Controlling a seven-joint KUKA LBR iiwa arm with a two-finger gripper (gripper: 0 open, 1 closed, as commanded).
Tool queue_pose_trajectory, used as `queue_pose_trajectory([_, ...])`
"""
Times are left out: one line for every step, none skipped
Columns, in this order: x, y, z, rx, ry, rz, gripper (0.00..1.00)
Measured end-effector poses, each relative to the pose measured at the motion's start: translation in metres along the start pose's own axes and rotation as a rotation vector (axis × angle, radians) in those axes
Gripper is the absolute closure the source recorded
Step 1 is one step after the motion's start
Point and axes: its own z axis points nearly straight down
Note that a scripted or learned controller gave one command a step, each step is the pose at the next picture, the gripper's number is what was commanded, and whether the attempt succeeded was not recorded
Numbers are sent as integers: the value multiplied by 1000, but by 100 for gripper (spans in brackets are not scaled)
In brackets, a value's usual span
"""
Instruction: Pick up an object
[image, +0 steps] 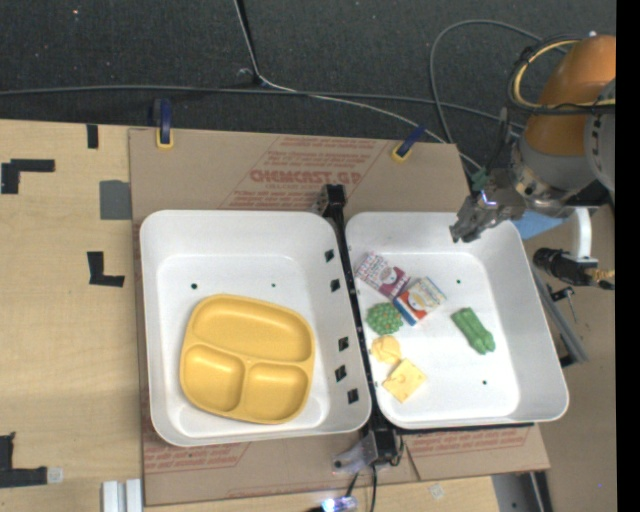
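The right bin (500, 400) holds several small items: a red-and-white packet (378, 272), a small carton (418, 298), a round green piece (384, 319), a green pickle-like piece (474, 330), a small yellow lump (386, 348) and a yellow cheese wedge (404, 381). My gripper (470, 226) hangs over the far right corner of this bin, above and behind the items, with nothing visible between its fingers. It is too small and dark to judge its opening.
The left bin (165, 250) holds a yellow divided plate (246, 357). A black divider clip row (343, 300) runs between the bins. Both bins rest on a cardboard sheet (290, 170) on the wooden bench. Cables cross the dark background behind.
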Motion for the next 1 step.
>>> queue_pose_trajectory([0,0,-4,4,1,1,100])
